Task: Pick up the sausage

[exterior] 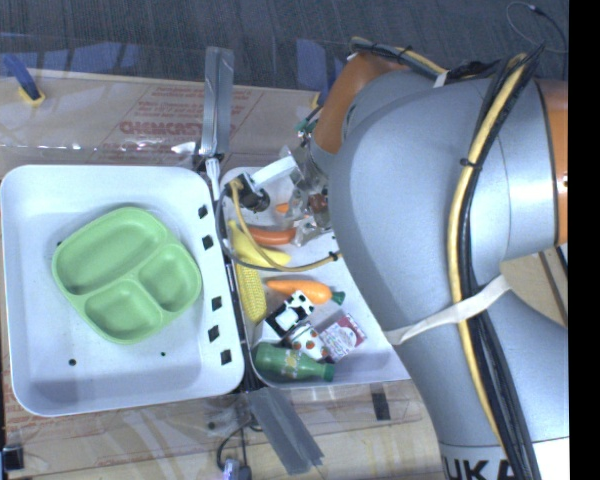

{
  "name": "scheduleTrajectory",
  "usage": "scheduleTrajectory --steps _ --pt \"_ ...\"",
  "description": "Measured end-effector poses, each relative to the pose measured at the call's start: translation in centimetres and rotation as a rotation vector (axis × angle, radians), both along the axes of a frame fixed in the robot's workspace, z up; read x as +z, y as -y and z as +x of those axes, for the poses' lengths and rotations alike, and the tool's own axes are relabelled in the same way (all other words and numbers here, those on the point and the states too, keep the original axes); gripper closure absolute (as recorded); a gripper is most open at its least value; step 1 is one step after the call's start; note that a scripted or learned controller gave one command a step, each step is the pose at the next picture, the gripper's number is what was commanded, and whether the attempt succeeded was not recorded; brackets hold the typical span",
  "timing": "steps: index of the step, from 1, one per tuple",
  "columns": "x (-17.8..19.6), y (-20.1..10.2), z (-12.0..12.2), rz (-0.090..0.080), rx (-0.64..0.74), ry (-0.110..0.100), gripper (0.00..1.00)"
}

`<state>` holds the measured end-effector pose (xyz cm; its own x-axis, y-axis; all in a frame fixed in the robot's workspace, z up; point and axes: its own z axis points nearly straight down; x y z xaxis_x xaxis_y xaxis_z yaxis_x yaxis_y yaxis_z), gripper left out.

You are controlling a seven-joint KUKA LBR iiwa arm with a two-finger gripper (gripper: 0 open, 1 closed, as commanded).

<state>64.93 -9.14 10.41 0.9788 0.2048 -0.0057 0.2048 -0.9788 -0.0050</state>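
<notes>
Sausage [271, 236] beneath jaws [305, 208]

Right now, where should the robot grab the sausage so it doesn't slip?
Probably the middle of the sausage, coming straight down, with the fingers across its narrow width. It lies flat and long, left to right, near the top of the right bin. A banana lies just below it and the gripper just above, so the ends look crowded.

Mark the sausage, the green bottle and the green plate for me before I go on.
sausage [271, 236]: camera view, middle of its orange-red body, right bin.
green bottle [290, 363]: camera view, middle of its body, lying near the right bin's front.
green plate [126, 273]: camera view, ridge between its compartments, left bin.
</notes>
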Motion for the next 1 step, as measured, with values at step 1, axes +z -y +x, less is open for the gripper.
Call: scheduleTrajectory --steps 1 --pt "-0.02 -0.01 -0.01 0.0 0.0 0.0 0.0"
